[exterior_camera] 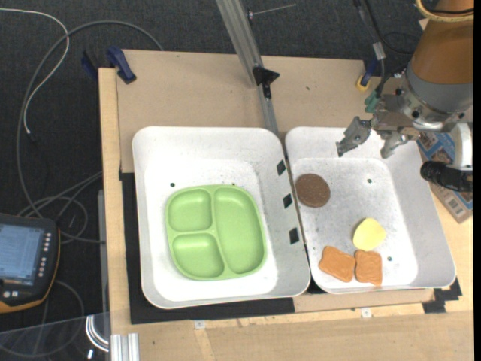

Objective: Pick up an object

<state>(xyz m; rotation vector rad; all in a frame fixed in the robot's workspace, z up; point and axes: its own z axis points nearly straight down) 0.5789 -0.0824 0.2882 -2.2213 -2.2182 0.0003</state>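
Objects for pick: 4 small food-like pieces lie in the right bin [421,224], a shallow white tray with rounded corners and a speckled, scuffed floor. Brown disc [313,190]: flat, round, matte, dark chocolate colour, near the bin's left wall at mid-depth; being round, it has no readable long axis. Yellow piece [369,234]: smooth, rounded, slightly lumpy blob, pale lemon, toward the near side of the bin; long axis not clear. Left orange piece [337,263]: flat, roughly square slab with soft corners, toast-like surface, tilted so its edges run diagonal to the bin wall. Right orange piece [368,267]: same colour and texture, a little narrower, long axis running roughly near-to-far, touching or just beside its twin; the yellow piece sits just behind it.

Gripper [370,140]: 2 grey metal fingers, spread apart, nothing between them, hanging above the far edge of the right bin, well apart from all 4 pieces. Orange band and grey wrist visible above it at upper right.

Left bin [150,156]: same white tray, holds a green plate [216,232], glossy plastic, rounded-rectangle, divided into 3 compartments.

Bench [188,89]: bare brown board.
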